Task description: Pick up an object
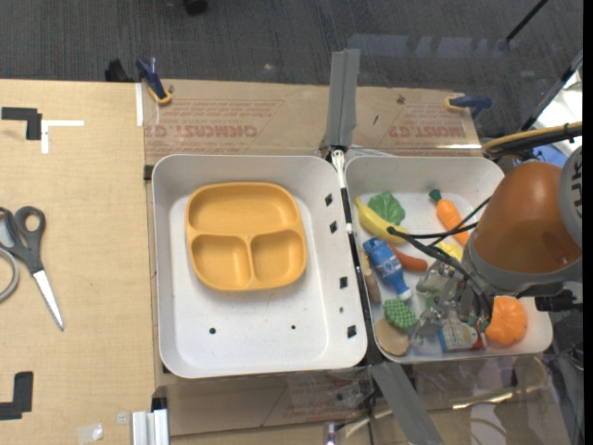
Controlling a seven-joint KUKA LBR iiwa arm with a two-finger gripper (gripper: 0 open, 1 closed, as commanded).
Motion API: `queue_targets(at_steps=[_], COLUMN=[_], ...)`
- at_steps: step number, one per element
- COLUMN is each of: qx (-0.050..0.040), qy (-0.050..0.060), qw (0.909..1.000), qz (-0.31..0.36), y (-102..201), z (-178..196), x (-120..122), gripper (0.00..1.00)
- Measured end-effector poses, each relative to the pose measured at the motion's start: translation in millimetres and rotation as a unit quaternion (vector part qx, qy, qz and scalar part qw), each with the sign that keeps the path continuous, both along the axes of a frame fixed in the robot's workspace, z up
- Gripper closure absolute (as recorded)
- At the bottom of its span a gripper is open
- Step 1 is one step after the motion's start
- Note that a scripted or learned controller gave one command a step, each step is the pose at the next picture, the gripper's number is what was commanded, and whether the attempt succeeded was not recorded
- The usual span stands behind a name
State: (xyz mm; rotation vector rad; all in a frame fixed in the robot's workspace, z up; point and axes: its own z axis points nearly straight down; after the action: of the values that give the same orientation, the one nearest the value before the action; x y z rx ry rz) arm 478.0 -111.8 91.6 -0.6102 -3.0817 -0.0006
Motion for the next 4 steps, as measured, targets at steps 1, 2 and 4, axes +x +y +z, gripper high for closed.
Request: queue_targets(at_steps=[1, 2, 4], qx=[-0.0004, -0.0006, -0.0007], qy=[-0.001, 0.004, 0.0], qw=[0.9973, 0.9926, 0.9879], qz=[-0.074, -0.121, -0.155], y=[10, 6, 13], z=[1, -1, 0], x=[100, 160, 58], gripper=[0.0, 0.0, 0.0])
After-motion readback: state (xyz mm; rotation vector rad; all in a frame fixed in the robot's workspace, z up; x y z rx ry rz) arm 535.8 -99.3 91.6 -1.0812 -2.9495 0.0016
